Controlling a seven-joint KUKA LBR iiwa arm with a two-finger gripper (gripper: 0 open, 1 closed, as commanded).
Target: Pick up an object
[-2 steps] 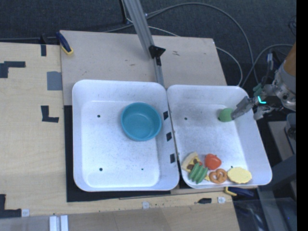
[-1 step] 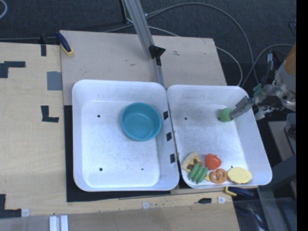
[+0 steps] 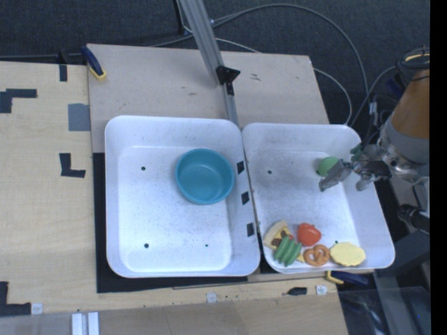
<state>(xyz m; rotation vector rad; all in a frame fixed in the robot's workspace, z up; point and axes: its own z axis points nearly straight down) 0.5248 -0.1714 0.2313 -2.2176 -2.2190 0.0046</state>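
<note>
The right bin [image 3: 293, 142] holds several toy foods. A small green round piece [image 3: 325, 165] lies near its right wall. Along its front edge lie a yellow wedge [image 3: 276, 232], a green vegetable [image 3: 287, 251], a red tomato [image 3: 309, 234], a brown pretzel [image 3: 316, 255] and a yellow disc [image 3: 347, 255]. My gripper [image 3: 348, 179] hovers over the bin's right side with its two grey fingers spread apart. The left finger [image 3: 332, 176] sits just below and right of the green piece. Nothing lies between the fingers.
A blue bowl [image 3: 204, 176] stands in the middle of the left bin [image 3: 140, 208]. A metal pole [image 3: 202, 30] slants down to the seam between the bins. Cables loop behind the right bin.
</note>
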